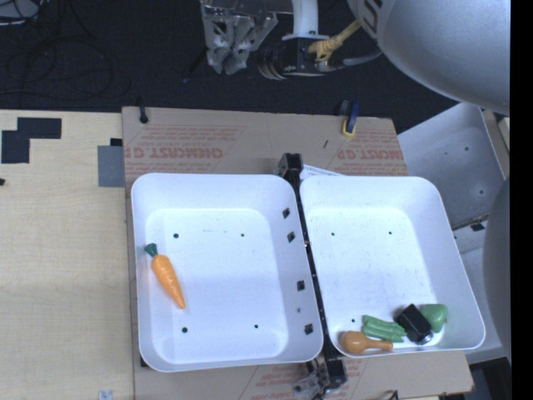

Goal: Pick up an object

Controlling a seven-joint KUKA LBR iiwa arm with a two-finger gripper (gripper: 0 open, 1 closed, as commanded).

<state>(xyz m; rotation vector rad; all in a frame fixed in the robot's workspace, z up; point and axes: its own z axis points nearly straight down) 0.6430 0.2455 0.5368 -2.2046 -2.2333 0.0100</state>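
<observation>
Gripper [237, 44] parked high at 12 o'clock, well apart from the bins, finger state unclear. Carrot [167, 279] at 9 o'clock in left bin [212, 192]; green, black, orange items clustered at 5 o'clock in right bin [375, 192].

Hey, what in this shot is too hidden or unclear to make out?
- Gripper, camera view: small against the dark background, so its finger state is unreadable.
- Arm: cut off by the top edge.
- Green item in the right bin: partly covered by the black object; identity unclear.
</observation>
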